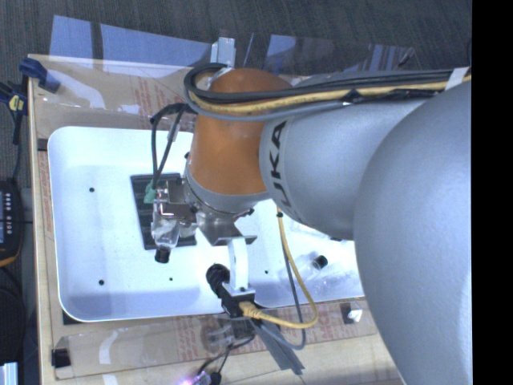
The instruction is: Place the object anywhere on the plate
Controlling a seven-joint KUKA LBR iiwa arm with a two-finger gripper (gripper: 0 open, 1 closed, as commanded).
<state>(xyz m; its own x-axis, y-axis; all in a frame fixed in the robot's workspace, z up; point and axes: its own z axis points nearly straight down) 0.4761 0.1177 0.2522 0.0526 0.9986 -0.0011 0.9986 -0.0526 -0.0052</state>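
A dark square plate (141, 184) lies flat in the left white bin (88, 215), mostly covered by the arm's wrist. A small green object (148, 192) shows on the plate's far left part, just left of the gripper body. My gripper (166, 233) hangs low over the plate's near half, pointing down toward the bin floor. The orange band and grey wrist hide the right side of the plate. Whether the green object touches the gripper cannot be told from here.
The grey arm (377, 175) spans the right bin and hides most of it. Black and yellow cables (240, 303) hang by the bins' near edge. A small dark piece (320, 261) lies in the right bin. Bare bin floor (88, 159) stretches left of the plate.
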